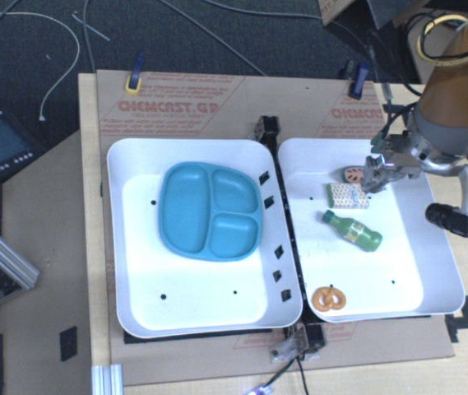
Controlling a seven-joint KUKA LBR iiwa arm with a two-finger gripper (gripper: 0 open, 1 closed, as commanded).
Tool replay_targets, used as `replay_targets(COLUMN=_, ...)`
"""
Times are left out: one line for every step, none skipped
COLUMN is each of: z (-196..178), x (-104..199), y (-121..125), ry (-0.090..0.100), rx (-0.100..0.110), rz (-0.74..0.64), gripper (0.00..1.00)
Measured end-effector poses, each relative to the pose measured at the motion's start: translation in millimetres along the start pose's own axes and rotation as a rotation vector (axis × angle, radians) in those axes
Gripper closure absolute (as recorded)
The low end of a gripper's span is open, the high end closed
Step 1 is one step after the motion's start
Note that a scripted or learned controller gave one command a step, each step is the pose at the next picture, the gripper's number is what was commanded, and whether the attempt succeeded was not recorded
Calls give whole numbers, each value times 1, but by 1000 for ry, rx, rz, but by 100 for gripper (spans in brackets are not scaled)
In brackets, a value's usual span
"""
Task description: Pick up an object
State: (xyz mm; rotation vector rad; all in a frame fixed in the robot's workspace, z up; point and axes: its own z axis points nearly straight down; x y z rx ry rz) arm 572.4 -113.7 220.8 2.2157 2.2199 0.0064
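The nearest candidate is a small patterned box [348,195] lying in the right bin [431,257], just beside the gripper [374,176] and apart from it. Judged light and stiff – take it across its short sides. Touching or just behind it lies a small pinkish oval item [354,174], too small to identify. Below, a green bottle [354,230] lies on its side – likely smooth, prone to roll. A pretzel [329,299] sits near the bin's front edge. Finger state: cannot tell. The left bin [135,245] holds a blue divided plate [210,211].
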Motion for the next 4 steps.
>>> replay_targets(z=-50, x=0, y=2, ry=0, rx=-1, rz=1, gripper=100)
replay_targets(z=-37, x=60, y=-8, ry=4, rx=9, rz=-4, gripper=100)
replay_targets(z=-37, x=118, y=-26, ry=4, rx=10, rz=-4, gripper=100)
replay_targets(z=-35, x=172, y=-40, ry=4, rx=10, rz=-5, gripper=100)
